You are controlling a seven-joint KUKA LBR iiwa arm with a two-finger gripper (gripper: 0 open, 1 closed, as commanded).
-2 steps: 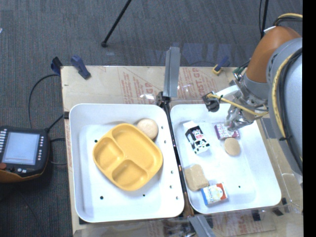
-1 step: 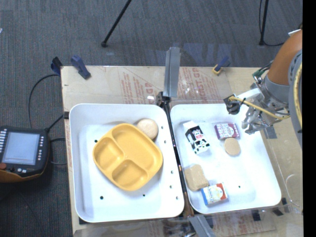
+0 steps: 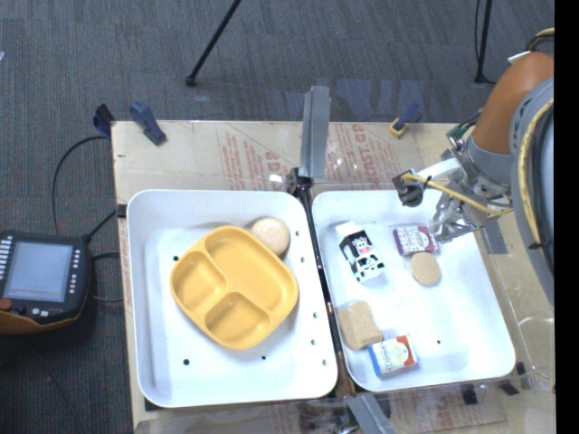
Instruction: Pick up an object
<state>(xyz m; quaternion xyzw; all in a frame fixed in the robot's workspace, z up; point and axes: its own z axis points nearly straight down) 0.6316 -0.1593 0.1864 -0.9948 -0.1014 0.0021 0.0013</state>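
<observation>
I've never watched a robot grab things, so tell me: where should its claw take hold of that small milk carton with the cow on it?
Probably from straight above, closing across the narrow width of the milk carton. It lies flat and slightly angled in the right bin, with bare floor along both long sides, so the claw has room for its fingers there.

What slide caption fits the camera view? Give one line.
Arm's tool above right bin near the purple packet; yellow tray in left bin.
</observation>
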